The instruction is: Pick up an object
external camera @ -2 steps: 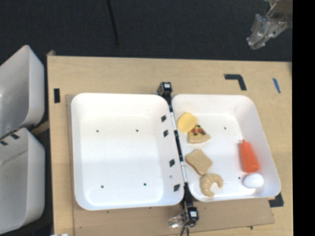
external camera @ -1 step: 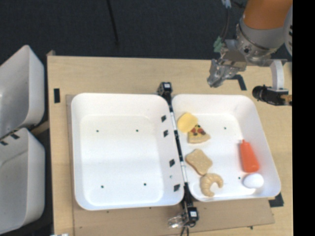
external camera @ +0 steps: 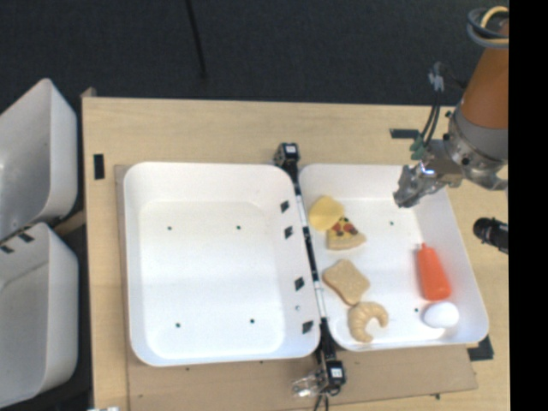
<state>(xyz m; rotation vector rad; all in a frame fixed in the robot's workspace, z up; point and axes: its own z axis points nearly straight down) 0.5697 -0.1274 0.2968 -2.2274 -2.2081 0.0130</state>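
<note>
Grip looks easiest on the stiff, smooth orange bottle (external camera: 432, 272), across its narrow body, just below my gripper (external camera: 411, 188), whose state I cannot tell.

An orange bottle (external camera: 432, 271), pizza slice (external camera: 344, 233), toast (external camera: 346, 281), croissant (external camera: 367, 320) and white egg (external camera: 442, 316) are lying inside the right bin (external camera: 377, 181).

Robotics laboratory: a plywood table (external camera: 214, 127) at frame centre carries two clamped white bins (external camera: 137, 229); an industrial arm (external camera: 488, 92) enters at upper right above dark flooring (external camera: 257, 32).
</note>
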